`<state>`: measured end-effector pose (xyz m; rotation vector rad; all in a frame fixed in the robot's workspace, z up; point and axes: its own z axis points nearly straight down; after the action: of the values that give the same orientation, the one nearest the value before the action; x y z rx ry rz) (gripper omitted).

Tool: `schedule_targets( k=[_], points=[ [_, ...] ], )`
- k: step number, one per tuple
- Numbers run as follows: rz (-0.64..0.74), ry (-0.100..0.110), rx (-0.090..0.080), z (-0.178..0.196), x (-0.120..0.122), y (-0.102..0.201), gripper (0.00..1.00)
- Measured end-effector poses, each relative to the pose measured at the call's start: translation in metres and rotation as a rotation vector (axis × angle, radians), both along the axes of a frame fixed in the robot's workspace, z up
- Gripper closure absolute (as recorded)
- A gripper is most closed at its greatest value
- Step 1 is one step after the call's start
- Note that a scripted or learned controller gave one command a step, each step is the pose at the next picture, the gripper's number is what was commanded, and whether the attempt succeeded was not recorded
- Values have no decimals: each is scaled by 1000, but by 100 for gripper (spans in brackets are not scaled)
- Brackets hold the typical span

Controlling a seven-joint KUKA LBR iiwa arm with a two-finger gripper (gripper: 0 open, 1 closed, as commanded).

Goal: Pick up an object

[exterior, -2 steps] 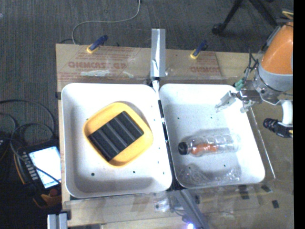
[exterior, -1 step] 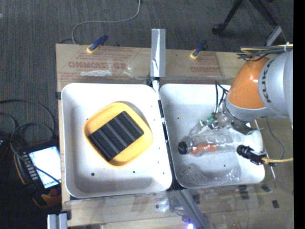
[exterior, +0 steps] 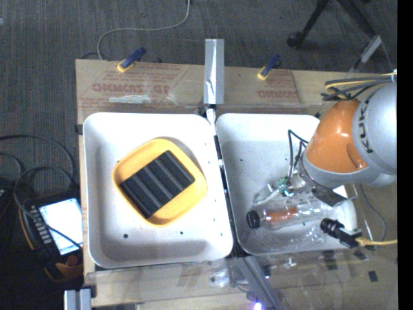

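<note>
1. Grey carpet (exterior: 51,57) all round, with a thin white cable (exterior: 145,28) looping on it and the legs of an office chair (exterior: 332,8) at the far right.
2. Bench is covered by a brown cardboard sheet (exterior: 148,86) with red print, pinned at the far edge by two blue-and-yellow clamps (exterior: 131,59). A metal post (exterior: 213,70) stands between them.
3. Small lit screen (exterior: 57,221) sits on the floor left of the bench.
4. Two white bins side by side: left bin (exterior: 97,237), right bin (exterior: 255,141).
5. Left bin holds a yellow rounded block (exterior: 187,202) with a black ridged panel on top. It lies flat, turned at an angle, around the bin's middle.
6. Right bin holds a clear bottle (exterior: 287,217) on its side in the near half, black cap pointing left toward the divider, something orange inside.
7. Arm (exterior: 381,134) comes in from the right, orange band over the right bin's right side.
8. Gripper (exterior: 292,187) is low over the right bin, just behind the bottle. Touching or apart: cannot tell.
9. Gripper open or closed: cannot tell, the wrist hides it.
</note>
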<state>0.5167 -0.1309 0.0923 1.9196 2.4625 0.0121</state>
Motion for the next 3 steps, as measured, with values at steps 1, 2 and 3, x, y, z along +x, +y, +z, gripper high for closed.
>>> schedule_targets(
  k=[1,2,3],
  points=[
    [-93,3,5,-1,60,-47,0],
    [-92,1,10,10,62,-44,100],
    [-92,1,10,10,62,-44,0]
  ],
)
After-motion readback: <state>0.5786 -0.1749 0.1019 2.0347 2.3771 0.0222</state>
